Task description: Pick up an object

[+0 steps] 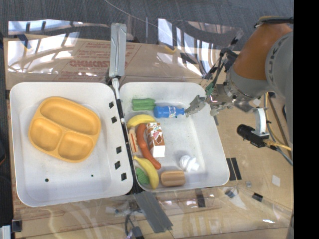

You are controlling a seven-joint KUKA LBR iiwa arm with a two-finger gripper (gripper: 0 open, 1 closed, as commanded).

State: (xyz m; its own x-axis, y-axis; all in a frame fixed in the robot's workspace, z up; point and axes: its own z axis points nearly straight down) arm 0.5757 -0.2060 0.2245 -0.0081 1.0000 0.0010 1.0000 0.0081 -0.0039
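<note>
The right bin (212,148) holds several toy foods. A blue bottle (168,111) lies near its far side beside a green piece (143,103). Below them are a yellow banana (140,119), a red sausage (146,139) and a small carton (156,133). Near the front lie a white lump (188,162), a brown bun (173,178) and a second banana (149,171). My gripper (205,107) hangs over the bin's far right corner, just right of the blue bottle. It is open, with nothing between its fingers (194,105).
The left bin (30,183) holds a yellow divided plate (65,128). A ridge (121,133) separates the two bins. The grey arm with its orange band (261,49) and cables fills the space right of the bins.
</note>
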